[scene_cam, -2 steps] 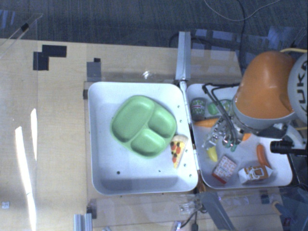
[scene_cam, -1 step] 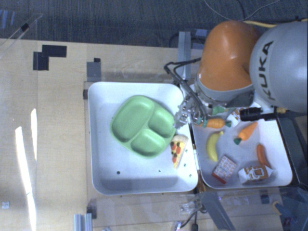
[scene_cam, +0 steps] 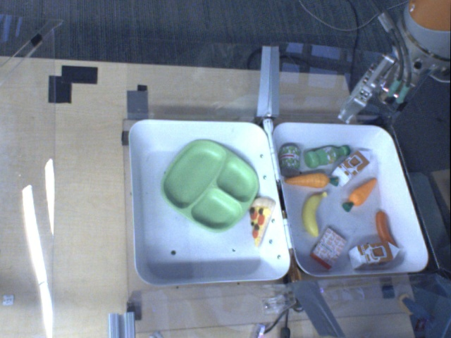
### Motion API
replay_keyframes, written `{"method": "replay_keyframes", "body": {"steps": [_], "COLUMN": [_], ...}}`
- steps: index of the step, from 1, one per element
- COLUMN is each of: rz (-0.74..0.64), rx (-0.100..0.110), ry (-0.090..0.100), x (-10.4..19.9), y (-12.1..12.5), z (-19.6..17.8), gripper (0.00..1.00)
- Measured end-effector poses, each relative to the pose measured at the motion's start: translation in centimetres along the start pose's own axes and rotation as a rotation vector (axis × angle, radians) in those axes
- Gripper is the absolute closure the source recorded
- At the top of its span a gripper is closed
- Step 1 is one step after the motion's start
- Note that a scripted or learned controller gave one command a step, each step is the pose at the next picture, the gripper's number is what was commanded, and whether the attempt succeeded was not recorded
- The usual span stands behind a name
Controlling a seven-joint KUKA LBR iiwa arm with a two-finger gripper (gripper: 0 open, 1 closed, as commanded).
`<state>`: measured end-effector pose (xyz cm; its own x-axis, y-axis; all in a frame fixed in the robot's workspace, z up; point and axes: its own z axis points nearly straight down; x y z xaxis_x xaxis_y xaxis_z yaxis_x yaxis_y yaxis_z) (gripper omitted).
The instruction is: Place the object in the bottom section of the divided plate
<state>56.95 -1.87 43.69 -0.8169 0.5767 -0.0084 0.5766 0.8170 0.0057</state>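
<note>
two white bins sit side by side on the bench. the left bin (scene_cam: 148, 252) holds a green divided plate (scene_cam: 210, 183) with three sections, and a toy pizza slice (scene_cam: 260, 220) lies just beside the plate's lower right edge, against the bin wall. the right bin (scene_cam: 409, 189) holds the loose toys: a small can (scene_cam: 289, 158), a green bottle (scene_cam: 326, 155), two carrots (scene_cam: 309, 181) (scene_cam: 361, 192), a banana (scene_cam: 311, 213), a sausage (scene_cam: 385, 227), two little cartons (scene_cam: 350, 166) (scene_cam: 373, 255) and a flat red box (scene_cam: 328, 246).

the task does not say which object is meant, so that is a guess; every section of the plate looks bare, so nothing is placed yet. the gripper (scene_cam: 370, 86) hangs above the top edge of the right bin, apart from everything, with nothing between its fingers, though i cannot tell if they are spread or pressed together.

all these toys look light and hard, probably smooth plastic, so they may skid or roll when pinched. the banana and carrots are best taken across the thick middle, fingers square to the long axis. the flat box and pizza slice lie low and offer little to hold. the section nearest the bottom of the view (scene_cam: 215, 210) is shallow, so a low release should keep a rounded toy from rolling out.
</note>
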Motion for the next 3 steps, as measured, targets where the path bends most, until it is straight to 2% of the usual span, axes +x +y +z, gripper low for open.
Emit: {"method": "replay_keyframes", "body": {"steps": [1, 2, 3], "rz": [0.206, 0.091, -0.235], "rx": [0.002, 0.001, 0.001], "ry": [0.003, 0.002, 0.001], "x": [4.3, -1.3, -5.1], "y": [3.7, 8.2, 1.7], "z": [3.6, 0.2, 0.1], "gripper": [1.00, 1.00, 1.00]}}
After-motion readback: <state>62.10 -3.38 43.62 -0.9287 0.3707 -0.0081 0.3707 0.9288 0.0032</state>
